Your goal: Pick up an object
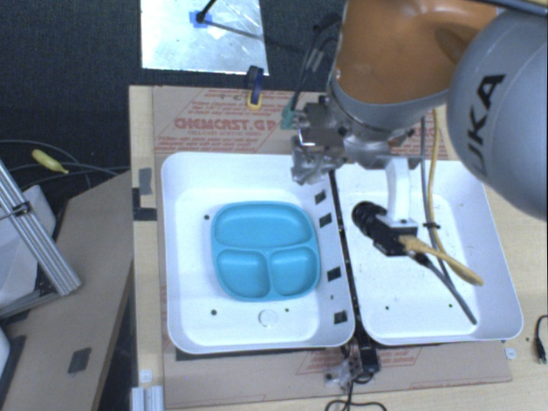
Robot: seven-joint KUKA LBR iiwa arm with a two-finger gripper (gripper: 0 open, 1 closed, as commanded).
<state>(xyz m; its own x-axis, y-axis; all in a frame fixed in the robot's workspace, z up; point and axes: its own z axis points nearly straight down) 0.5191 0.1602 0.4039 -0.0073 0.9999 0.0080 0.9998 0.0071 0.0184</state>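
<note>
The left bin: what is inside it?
A blue divided plate lies flat in the left bin. The arm covers the bin's far right corner, so that part cannot be checked.

The table (103,255) is seen as a pale tan surface, with a brown cardboard sheet (214,122) printed in red letters laid flat on it. Two shallow white bins are set side by side on that sheet, touching along their inner edges: the left bin (184,229) and the right bin (488,255).
</note>
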